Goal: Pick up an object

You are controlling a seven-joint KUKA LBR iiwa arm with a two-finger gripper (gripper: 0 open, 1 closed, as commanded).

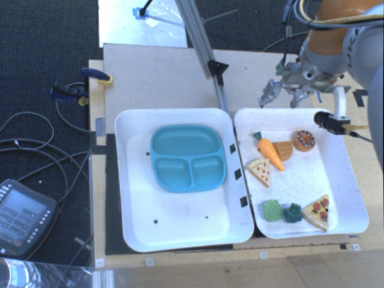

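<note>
Camera view: A grey KUKA arm with an orange band reaches in from the upper right of the frame, its gripper hanging above the far rim of the right bin. The fingers are spread apart with nothing between them, poised over bare desk just beyond the bin's top edge.

The right-hand white bin holds the toy food. A carrot lies slantwise near the bin's upper left, touching a tan piece on its right. A chocolate doughnut sits just right of that, towards the upper middle of the bin. Below the carrot lies a small pizza wedge. Along the lower edge of the bin, from left to right, sit a green knobbly piece, a dark green broccoli touching it, and a larger pizza slice near the lower right corner.

The left bin carries a blue divided tray, lying flat in its upper middle.

A grey metal pole slants across the top centre of the frame. A handheld control pad rests on the dark floor at lower left, among loose cables.
</note>
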